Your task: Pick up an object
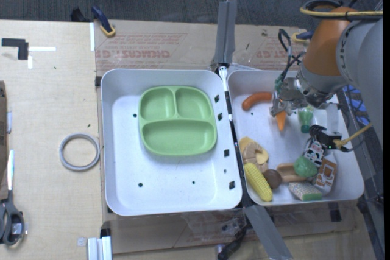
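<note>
My gripper [285,108] hangs low over the back of the right bin [347,192], reaching in from the right. A small orange carrot-shaped piece [280,122] lies right at its tip; whether the two touch is hidden from this angle. An orange-red sausage [256,100] lies just left of the gripper. A green bottle [306,119] stands to its right. Toward the front of the bin lie a yellow corn cob [258,182], pale chip-like pieces [253,152], a brown lump [272,178], a green toy [305,166] and a small orange box [326,175].
A green divided plate [178,120] sits in the left bin [122,192]. On the bench to the left lie a tape ring [79,151] and scissors [12,222]. A blue clamp [103,20] rests at the back. A metal divider [226,33] stands between the bins.
</note>
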Action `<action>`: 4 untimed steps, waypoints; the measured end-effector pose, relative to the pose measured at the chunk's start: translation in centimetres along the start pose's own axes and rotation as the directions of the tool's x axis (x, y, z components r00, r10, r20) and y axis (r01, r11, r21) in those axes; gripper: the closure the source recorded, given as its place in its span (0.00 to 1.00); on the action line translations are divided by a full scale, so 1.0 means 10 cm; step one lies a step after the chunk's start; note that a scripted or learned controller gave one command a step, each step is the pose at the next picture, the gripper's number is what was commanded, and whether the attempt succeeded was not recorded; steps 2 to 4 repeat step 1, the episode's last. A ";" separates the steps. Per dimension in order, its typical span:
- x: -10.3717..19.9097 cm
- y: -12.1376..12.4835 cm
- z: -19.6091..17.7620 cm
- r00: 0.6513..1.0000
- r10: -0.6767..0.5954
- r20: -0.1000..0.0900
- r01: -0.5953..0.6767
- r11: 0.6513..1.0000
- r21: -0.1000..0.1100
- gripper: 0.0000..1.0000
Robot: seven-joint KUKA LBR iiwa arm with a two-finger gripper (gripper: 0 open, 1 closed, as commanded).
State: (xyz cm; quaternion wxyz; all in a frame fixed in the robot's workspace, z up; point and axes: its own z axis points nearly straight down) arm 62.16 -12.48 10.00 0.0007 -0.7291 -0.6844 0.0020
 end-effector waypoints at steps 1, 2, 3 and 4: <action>0.73 0.32 -0.93 0.999 -0.032 -0.001 0.032 0.999 0.000 1.00; 0.73 0.32 -0.93 0.999 -0.032 -0.001 0.032 0.999 0.000 1.00; 0.73 0.32 -0.93 0.999 -0.032 -0.001 0.032 0.999 0.000 1.00; 0.73 0.32 -0.93 0.999 -0.032 -0.001 0.032 0.999 0.000 1.00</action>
